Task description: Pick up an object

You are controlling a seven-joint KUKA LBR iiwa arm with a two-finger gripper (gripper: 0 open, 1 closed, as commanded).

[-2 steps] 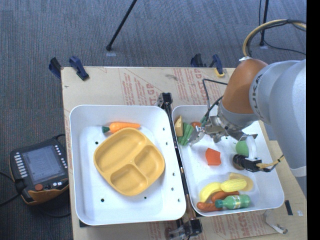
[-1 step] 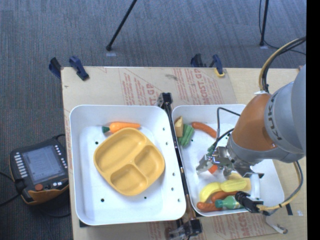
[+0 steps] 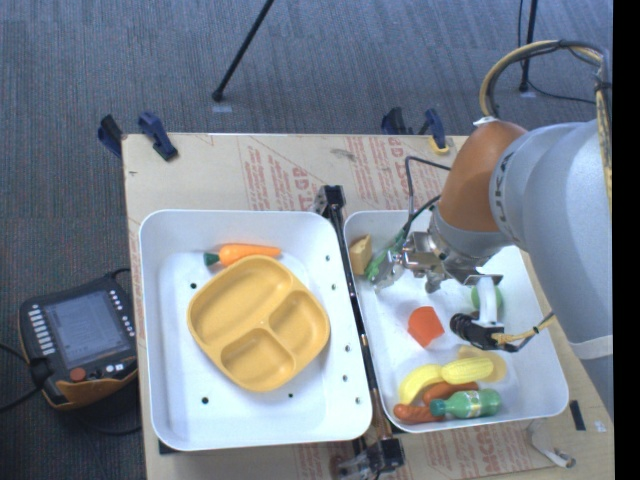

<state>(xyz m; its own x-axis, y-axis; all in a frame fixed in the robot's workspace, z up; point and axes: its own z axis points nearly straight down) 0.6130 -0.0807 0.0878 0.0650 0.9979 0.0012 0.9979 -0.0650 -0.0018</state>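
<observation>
Orange block (image 3: 425,325) sits at the gripper's (image 3: 420,263) five o'clock. I can't tell its grip state. Crowded toys could spoil a grab.

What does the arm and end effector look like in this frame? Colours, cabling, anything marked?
Grey KUKA arm with a rounded, bulky casing and an orange band above the wrist. The gripper is a small bare-metal assembly, silver and grey. Thin dark cables run along the wrist, and a yellowish hose loops above the arm. No markings are legible.
</observation>
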